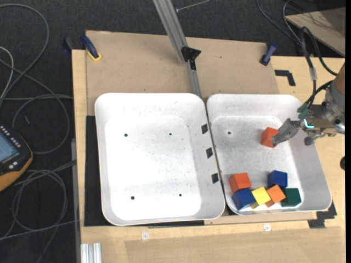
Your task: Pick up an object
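A small orange-red block (268, 136), apparently wooden, sits in the right of the two shallow white bins (315, 163), in that bin's upper right part, apart from the other blocks. The grey two-finger gripper (281, 134) reaches in from the right edge of the frame and its dark fingers (286, 130) touch the block's right side; whether they close around it or merely press against it I cannot tell, so a hold is not certain. To do this step well, I judge that the fingers should straddle the block squarely on two opposite faces before closing, and the lift should go straight up so the block does not slip or tip.

Counting blocks: one by the gripper, and six clustered at the bin's lower edge: orange (239, 181), two blue (277, 178) (243, 198), yellow (261, 195), a second orange (276, 193) and green (292, 196). Two bins on the wooden counter (137, 53); the left bin (104, 147) holds no blocks
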You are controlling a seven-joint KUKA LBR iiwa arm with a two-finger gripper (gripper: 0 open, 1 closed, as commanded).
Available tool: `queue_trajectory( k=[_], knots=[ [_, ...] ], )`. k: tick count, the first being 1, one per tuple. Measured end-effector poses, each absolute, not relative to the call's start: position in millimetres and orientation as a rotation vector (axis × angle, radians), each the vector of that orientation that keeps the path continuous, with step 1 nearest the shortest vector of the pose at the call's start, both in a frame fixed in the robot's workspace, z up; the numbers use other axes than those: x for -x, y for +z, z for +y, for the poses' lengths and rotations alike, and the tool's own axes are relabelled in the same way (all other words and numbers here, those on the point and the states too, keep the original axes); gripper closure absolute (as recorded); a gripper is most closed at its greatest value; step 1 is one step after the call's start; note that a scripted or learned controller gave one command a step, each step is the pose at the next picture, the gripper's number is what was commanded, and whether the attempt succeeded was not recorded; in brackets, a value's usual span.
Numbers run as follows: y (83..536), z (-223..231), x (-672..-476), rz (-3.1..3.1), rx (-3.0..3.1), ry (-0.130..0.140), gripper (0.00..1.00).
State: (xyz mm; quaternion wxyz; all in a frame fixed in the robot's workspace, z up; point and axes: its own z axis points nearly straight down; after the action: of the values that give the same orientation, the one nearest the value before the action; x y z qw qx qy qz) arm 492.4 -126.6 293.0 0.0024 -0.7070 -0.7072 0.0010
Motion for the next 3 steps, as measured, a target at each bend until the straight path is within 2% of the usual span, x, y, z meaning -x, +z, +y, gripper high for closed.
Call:
queue_trajectory(
  k=[1,3],
  knots=[
    [295,-127,-493.0,-2.221,2.22,-0.001,0.0],
    [184,-130,-490.4,-2.215,2.218,0.006,0.0]
  ],
)
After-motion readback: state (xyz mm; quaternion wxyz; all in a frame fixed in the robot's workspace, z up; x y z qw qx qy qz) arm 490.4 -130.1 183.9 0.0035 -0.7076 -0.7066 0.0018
